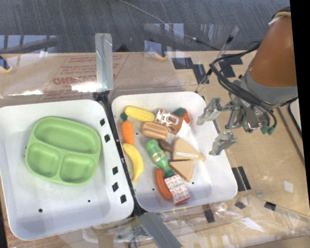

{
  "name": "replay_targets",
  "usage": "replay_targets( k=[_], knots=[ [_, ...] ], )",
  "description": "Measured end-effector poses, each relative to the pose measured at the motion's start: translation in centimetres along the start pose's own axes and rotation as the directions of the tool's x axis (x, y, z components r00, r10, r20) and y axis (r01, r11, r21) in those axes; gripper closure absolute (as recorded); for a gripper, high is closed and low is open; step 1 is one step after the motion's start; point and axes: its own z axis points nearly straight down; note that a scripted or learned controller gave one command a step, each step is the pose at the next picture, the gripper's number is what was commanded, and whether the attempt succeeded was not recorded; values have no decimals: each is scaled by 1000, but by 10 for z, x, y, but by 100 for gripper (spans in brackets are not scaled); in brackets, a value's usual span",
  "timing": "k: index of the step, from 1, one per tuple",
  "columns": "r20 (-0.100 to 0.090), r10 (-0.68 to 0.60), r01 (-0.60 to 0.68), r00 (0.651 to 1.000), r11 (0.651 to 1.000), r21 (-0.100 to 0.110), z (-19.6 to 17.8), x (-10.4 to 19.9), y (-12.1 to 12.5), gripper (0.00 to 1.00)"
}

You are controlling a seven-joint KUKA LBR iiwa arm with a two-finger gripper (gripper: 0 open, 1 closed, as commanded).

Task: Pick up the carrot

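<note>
Two white bins sit side by side on the bench [41, 71], which is covered with clear plastic sheet and strips of tape; the left bin [22, 215] holds a green plate [63, 150] with three compartments, lying a little above the bin's middle; the right bin [217, 174] holds a heap of toy food. The arm [271, 55] comes in from the right, its orange band uppermost and the grey wrist below it, with dark cables looping across; the gripper [213, 127] hangs over the right rim of the right bin, its two fingers spread wide apart, one up near the bin's far corner and one lower down, with nothing between them.

Among the food, from larger to smaller: a banana [134, 161] curves along the left wall of the right bin; two sandwich wedges [184, 159] lie near the middle; a hot dog [155, 130] lies above them; a corn cob [139, 114] lies near the top; a green bottle [157, 154] stands between banana and sandwich; a red can [172, 187] with a printed label lies near the bottom edge; the carrot [127, 131], orange with a green top, lies upright in the view against the left wall, just above the banana and just left of the hot dog, well apart from the gripper.
</note>
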Motion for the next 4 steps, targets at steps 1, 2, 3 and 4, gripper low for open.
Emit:
replay_targets(
  k=[1,2,3,4],
  knots=[
    [-3,-117,117,993,993,-4,143,38,-8,0],
    [-2,-129,129,992,992,-5,133,35,-5,100],
    [11,-250,250,968,968,5,-24,-13,-9,100],
    [2,-523,523,852,852,-2,12,24,-9,100]
  ],
)
